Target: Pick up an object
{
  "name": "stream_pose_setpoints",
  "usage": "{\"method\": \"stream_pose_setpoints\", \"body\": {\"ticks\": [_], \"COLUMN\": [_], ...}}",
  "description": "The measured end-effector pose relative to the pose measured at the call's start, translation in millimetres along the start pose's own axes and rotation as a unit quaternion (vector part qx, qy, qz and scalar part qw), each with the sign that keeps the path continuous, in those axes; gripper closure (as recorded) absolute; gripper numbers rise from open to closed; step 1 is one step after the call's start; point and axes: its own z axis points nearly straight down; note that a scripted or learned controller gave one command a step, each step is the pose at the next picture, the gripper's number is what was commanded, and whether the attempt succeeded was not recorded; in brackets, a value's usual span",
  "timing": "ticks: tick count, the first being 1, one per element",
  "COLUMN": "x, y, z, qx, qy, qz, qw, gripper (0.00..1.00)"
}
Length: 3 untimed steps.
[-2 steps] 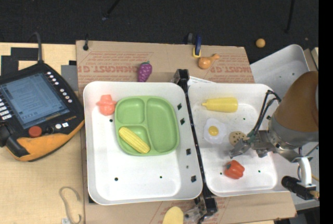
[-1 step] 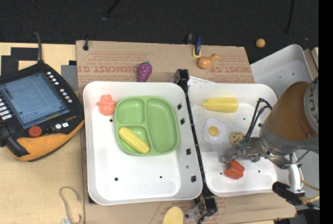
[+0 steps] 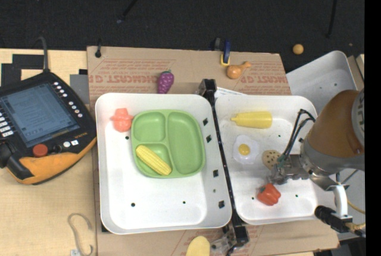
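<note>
In the right bin (image 3: 303, 107), the fingers (image 3: 281, 174) hang low over the white floor, just above and beside a red toy pepper (image 3: 269, 194); whether they are spread or closed cannot be told, and nothing shows between them. A speckled cookie (image 3: 271, 158) lies just up-left of them, with a fried egg (image 3: 244, 149) beside it and a yellow mustard bottle (image 3: 252, 120) nearer the far wall. The grey arm (image 3: 336, 130) reaches in from the right. In the left bin (image 3: 113, 201) a green divided plate (image 3: 178, 141) holds a corn cob (image 3: 153, 160), with a pink toy (image 3: 121, 120) beside the plate. On the worktop (image 3: 36, 219), a teach pendant (image 3: 38, 124) rests well left.
</note>
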Motion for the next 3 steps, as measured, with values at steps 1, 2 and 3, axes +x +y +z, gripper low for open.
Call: {"method": "stream_pose_setpoints", "body": {"ticks": [1, 2, 3], "x": [2.7, 9.6, 8.7], "y": [9.6, 3.1, 3.6], "z": [-56.3, -107.3, -130.7], "qx": [-0.002, -0.001, -0.001], "qy": [-0.001, -0.001, -0.001], "qz": [-0.003, -0.003, -0.003], "qw": [1.0000, 1.0000, 1.0000], "gripper": [1.00, 1.00, 1.00]}}
